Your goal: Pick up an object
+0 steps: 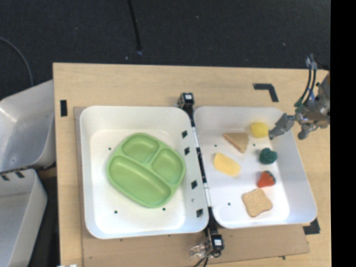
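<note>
**Tool hovering at the right bin's far corner, nothing in hand**

The tool (289, 128) is reaching in over the upper right corner of the right bin (297, 204), and whether it is spread or closed is impossible to tell from this angle; nothing is showing in its grasp. The closest candidate is sitting just beside the tip: a yellow round piece (258, 129). A tan wedge (237, 141) is lying a little farther out from the tool, and a dark green piece (268, 156) is resting just below it. Farther off are waiting a red strawberry-like piece (266, 178), a yellow slice (227, 164) and a toast slice (257, 202). A green divided plate (146, 169) is occupying the left bin (92, 216), well away on the counter (111, 82).

To do this step well, I would judge the yellow round piece the sensible target: centring over it, descending straight, and keeping clear of the bin wall. Its rounded form is probably going to slip unless the grip is closing across its middle.
</note>
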